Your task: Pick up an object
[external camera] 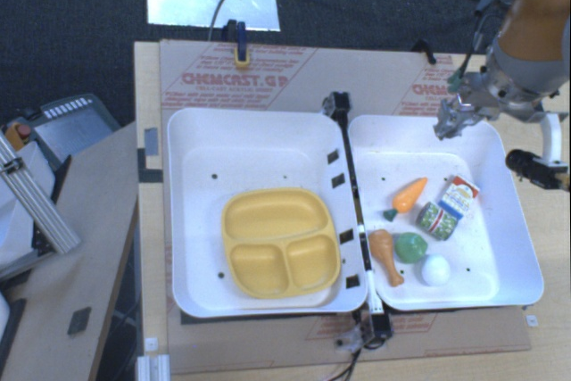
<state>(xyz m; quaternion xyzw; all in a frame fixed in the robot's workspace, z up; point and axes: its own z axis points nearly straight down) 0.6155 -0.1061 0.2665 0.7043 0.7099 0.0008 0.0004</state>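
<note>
In the right bin lie an orange carrot, a small red-and-white carton, a green can, a tan drumstick, a green round piece and a white ball. My gripper hangs over the bin's far edge, up and to the right of the carrot and apart from every object. Nothing shows between its fingers.
The left bin holds a yellow divided tray. A black clip strip runs between the bins. A cable crosses the dark floor behind, and a grey device stands on the bench at the left.
</note>
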